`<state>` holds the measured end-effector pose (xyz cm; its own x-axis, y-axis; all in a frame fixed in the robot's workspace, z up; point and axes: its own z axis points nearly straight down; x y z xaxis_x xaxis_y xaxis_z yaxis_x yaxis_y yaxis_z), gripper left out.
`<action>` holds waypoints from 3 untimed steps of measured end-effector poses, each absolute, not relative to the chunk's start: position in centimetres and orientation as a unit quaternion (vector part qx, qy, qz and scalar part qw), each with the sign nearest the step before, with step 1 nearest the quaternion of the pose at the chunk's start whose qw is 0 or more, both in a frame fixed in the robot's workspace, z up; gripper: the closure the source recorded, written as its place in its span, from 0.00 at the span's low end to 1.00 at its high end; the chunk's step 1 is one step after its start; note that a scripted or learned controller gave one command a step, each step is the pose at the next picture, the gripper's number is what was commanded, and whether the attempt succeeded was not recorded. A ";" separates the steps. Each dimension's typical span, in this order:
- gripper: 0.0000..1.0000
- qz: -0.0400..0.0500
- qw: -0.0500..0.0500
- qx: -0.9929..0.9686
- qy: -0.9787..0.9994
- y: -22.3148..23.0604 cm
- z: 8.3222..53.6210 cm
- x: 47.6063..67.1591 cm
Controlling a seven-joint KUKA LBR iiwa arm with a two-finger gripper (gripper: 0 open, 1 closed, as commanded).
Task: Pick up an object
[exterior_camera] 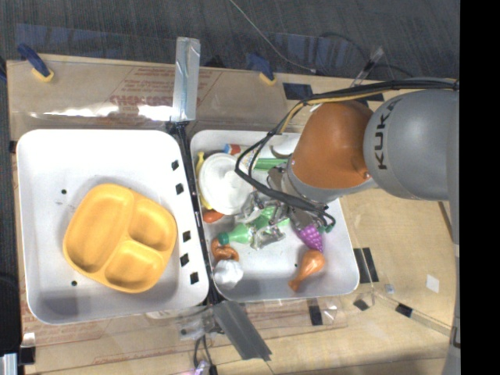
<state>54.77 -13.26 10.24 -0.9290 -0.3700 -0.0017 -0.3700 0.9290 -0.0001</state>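
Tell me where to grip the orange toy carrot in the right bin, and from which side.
Take the carrot across its thick upper end, coming straight down from above. It lies flat and slanted on the bin floor, tapering toward the lower left. The fat end gives more to hold, though the purple grapes sit close above it, so keep the fingers crosswise.

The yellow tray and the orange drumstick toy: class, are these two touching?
Apart. The camera view shows the yellow tray in the left bin and the orange drumstick toy in the right bin, with both bin walls between them.
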 end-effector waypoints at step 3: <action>1.00 -0.003 0.005 -0.270 0.963 -13.3 28.8 54.9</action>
<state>54.91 -13.31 28.81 -0.8536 -0.5208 -0.0081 -0.5207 0.8537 -0.0092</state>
